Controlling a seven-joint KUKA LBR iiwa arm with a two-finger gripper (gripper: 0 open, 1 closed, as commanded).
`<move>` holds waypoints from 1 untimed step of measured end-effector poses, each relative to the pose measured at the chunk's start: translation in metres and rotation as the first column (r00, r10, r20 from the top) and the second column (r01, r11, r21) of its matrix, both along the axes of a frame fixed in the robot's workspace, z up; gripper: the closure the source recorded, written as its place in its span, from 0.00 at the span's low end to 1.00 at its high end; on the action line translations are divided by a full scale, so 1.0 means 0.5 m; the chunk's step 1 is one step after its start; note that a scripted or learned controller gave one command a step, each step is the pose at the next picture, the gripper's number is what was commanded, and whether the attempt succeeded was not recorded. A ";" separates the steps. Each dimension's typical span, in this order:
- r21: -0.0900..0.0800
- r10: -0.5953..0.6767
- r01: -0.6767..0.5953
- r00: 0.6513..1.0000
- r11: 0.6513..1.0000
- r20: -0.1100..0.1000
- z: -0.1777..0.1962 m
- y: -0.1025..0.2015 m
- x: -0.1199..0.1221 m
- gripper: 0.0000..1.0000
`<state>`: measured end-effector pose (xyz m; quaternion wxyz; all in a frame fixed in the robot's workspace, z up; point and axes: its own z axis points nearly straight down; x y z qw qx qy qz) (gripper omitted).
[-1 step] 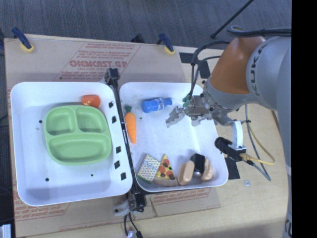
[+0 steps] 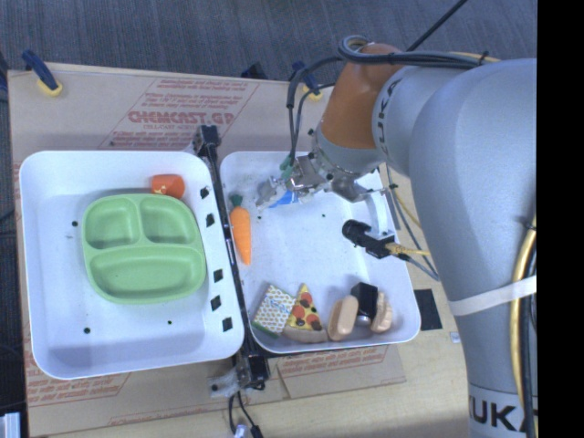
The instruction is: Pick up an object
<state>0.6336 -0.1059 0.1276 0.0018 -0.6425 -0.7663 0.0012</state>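
Orange carrot lies beside the right bin wall; the hand, grip state impossible to tell, hovers nearby and risks striking that wall.

green divided plate sitting in left bin, cardboard sheet under both bins, blue clamp top-left corner

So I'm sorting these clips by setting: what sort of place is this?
Most likely a robotics lab bench set up for picking trials: two white bins on cardboard, toy food such as a carrot and pizza slice, and a grey arm reaching in.
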 end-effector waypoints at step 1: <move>-0.007 0.063 -0.063 0.998 0.998 -0.020 -0.058 0.003 0.041 0.00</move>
